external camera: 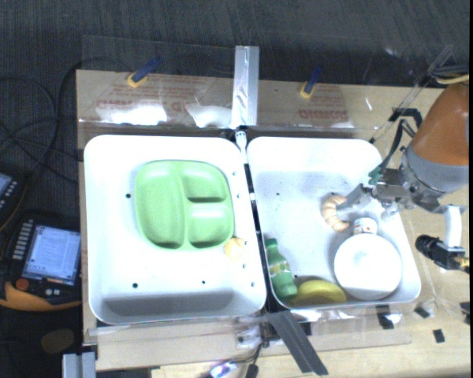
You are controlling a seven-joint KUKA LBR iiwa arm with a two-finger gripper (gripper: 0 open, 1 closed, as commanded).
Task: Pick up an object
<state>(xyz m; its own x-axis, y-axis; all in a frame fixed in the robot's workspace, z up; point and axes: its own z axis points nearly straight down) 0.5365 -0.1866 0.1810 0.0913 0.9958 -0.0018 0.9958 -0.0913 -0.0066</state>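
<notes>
My gripper (361,195) reaches into the right bin (307,160) from the right and hangs low over its right half. Its tip is right beside a small tan curved toy (332,211), touching it or nearly so. Just below sits a small white bottle-like piece (365,227) on top of a large white round bowl (367,268). A green bottle (279,269) lies along the bin's left wall near the front, and a yellow banana (320,292) rests at the front edge.
The left bin (110,290) holds a green divided plate (185,203) with a small pale yellow item (234,247) at its lower right corner. A metal divider (245,85) stands behind the bins. Tablets and cables lie off the bench at the left.
</notes>
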